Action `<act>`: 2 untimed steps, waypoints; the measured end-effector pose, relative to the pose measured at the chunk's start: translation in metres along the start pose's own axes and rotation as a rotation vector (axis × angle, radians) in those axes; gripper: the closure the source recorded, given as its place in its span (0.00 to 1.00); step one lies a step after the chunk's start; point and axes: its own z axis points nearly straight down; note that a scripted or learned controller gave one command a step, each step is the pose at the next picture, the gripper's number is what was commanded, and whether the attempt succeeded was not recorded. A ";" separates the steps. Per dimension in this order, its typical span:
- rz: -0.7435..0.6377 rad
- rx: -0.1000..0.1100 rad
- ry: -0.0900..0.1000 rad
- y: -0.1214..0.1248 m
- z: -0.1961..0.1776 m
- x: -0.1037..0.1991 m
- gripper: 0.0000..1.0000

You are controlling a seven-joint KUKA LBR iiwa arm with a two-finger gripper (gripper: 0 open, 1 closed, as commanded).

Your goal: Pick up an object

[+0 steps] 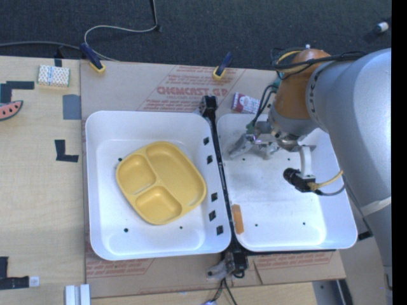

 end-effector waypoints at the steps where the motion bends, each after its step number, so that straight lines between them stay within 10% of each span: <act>1: 0.000 -0.001 0.000 0.000 -0.010 0.000 1.00; 2: -0.001 0.000 0.001 0.000 -0.019 0.001 1.00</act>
